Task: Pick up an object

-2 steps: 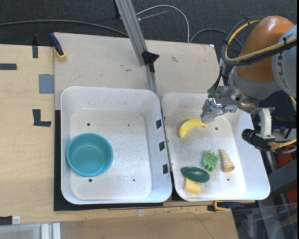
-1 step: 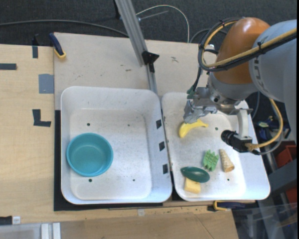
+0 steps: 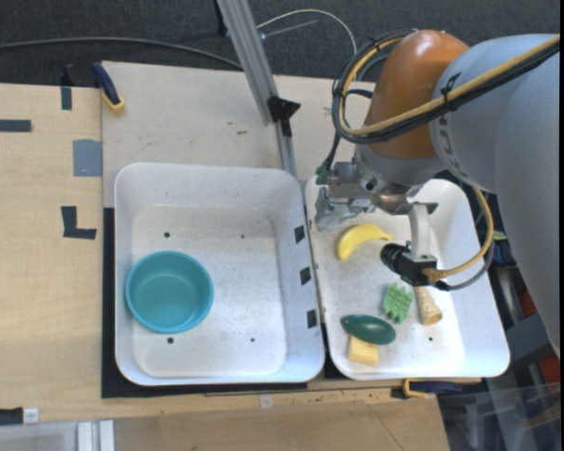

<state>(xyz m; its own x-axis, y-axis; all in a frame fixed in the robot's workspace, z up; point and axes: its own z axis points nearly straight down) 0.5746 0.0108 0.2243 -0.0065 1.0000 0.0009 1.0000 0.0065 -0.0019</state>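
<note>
Camera view: two-finger gripper (image 3: 331,207), grip state indiscernible, hovers beside curved yellow plastic banana (image 3: 357,241), approaching; next, descend and close.

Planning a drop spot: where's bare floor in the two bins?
Left bin: bare everywhere right of and above the teal bowl in its lower-left corner. Right bin: crowded, with banana, green block, dark green piece, yellow chunk and the arm overhead; a bare strip lower right.
</note>
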